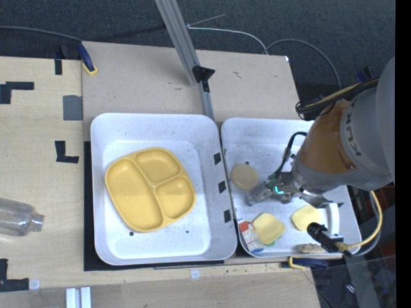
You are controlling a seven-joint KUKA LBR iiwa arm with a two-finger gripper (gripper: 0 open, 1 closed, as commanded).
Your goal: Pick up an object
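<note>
2 white bins sit side by side on the bench. Left bin (pixel 103 172) holds a yellow 3-compartment plate (pixel 149 188), lying flat, slightly toward 9 o'clock of the bin's centre. Right bin (pixel 257 133) holds several small things: a round tan disc (pixel 244 176) near its 9 o'clock side, a pale yellow rounded block (pixel 268 228) at about 6 o'clock, a second yellow block (pixel 304 218) at about 4 o'clock, partly covered by arm hardware, and a small red-and-white packet (pixel 248 235) at 7 o'clock, touching the first block's left edge. The arm (pixel 347 146), grey with an orange band, reaches in from 3 o'clock. Gripper (pixel 260 193) is low in the right bin, just beside the tan disc at its 5 o'clock, with a green light at the wrist; nothing visibly between the fingers, cannot tell how wide they are. A clear plastic bottle (pixel 18 217) lies on its side on the bench, well apart at the left bin's 9 o'clock. A grey metal pole (pixel 176 27) slants down from 12 o'clock toward the gap between bins.
</note>
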